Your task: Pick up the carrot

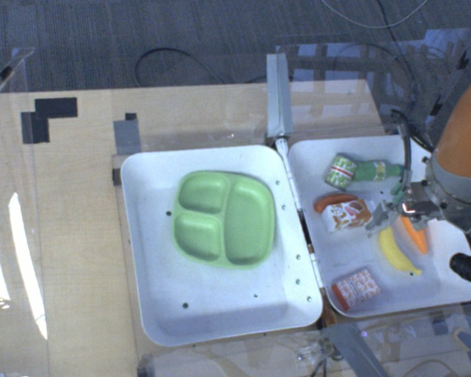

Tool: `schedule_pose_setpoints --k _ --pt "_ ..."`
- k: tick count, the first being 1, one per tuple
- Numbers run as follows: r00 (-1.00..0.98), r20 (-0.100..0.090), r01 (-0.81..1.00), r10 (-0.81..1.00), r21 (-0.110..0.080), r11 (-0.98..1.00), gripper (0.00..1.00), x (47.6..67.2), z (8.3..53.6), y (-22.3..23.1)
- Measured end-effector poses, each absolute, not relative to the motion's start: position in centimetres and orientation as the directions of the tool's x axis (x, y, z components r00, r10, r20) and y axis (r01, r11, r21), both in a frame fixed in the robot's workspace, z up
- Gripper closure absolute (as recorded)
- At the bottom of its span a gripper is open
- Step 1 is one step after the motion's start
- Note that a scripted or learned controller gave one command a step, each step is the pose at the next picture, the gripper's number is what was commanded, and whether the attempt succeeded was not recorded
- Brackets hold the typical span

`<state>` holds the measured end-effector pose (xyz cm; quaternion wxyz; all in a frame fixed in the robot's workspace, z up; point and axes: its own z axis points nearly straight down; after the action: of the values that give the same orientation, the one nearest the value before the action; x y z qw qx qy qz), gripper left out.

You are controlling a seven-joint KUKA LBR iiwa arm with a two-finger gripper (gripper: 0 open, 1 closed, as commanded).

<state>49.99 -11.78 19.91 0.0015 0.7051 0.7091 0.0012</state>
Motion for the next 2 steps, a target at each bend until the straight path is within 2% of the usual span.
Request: schedule_pose_setpoints --k 1,2 --pt "-0.059 -0.001 0.998 0.998 0.006 0.059 0.00 55.5 18.1 -16.3" --pt "-0.063 -0.002 0.998 0.998 0.007 0.063 0.00 54.9 9.6 -20.1"
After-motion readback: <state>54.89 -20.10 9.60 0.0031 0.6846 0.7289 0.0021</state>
